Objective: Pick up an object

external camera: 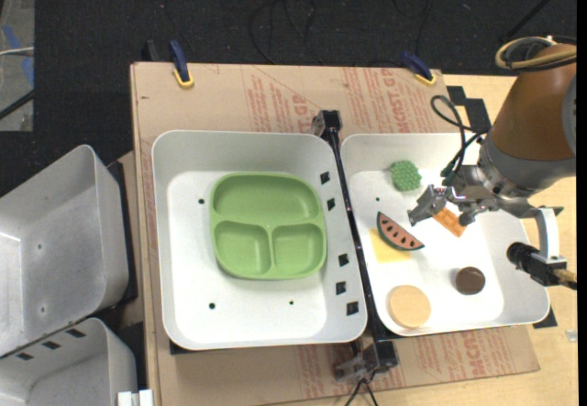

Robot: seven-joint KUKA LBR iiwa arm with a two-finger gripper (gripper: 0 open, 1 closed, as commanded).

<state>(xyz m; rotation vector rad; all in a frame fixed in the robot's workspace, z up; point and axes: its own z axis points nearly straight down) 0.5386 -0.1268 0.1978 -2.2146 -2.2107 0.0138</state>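
Note:
In the right bin (523,303) lie a green bumpy ball (404,175), a watermelon slice (399,233) on a yellow piece (383,250), a small orange block (449,223), a brown disc (470,280) and a tan round piece (409,305). My gripper (448,207) hangs low over the bin's middle, right above the orange block. Its fingers stand open, one (427,207) to the left of the block and the other to its right. The block's upper end is hidden under the gripper. Nothing is lifted.
The left bin (174,303) holds a green divided plate (269,225). A black divider (344,230) runs between the two bins. Empty white tubs (55,248) stand off the bench at the far left. My arm comes in over the right bin's right side.

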